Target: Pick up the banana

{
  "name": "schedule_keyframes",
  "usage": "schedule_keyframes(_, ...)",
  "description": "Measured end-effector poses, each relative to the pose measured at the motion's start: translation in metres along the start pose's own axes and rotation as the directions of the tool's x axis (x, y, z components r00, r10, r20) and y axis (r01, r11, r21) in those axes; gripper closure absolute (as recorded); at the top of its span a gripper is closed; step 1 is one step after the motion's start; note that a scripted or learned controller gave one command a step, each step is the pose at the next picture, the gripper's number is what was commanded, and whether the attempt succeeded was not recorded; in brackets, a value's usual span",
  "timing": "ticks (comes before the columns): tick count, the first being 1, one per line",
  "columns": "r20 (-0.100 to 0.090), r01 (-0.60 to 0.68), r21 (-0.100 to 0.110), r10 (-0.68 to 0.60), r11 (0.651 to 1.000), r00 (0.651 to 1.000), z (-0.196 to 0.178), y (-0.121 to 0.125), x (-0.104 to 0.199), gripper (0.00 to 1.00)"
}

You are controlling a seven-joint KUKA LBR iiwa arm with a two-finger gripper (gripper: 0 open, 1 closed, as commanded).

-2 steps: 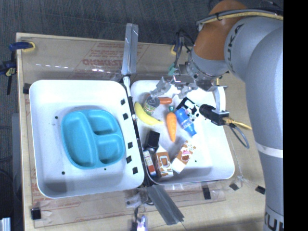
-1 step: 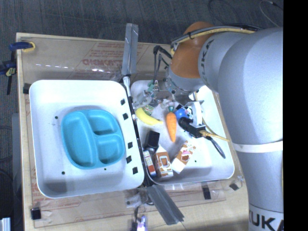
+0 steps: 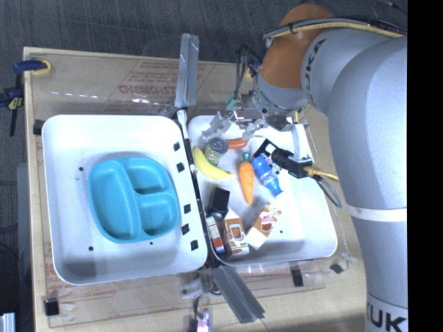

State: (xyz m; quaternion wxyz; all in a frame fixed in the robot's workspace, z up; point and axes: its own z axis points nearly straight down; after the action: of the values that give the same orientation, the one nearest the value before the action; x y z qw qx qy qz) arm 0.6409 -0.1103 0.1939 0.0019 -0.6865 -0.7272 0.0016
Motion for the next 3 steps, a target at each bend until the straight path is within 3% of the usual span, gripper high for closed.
schedule_keyframes(1, 0.003, 0.029, -0.001, -0.029, 1.000, 1.000, 0.088, -0.008, -0.011, 0.00)
schedule_keyframes(2, 0.004, 0.033, 0.001, -0.033, 0.999, 0.999, 0.079, -0.007, -0.012, 1.00)
schedule_keyframes(3, 0.010, 0.060, -0.017, -0.060, 0.998, 0.998, 0.097, -0.079, 0.014, 1.00)
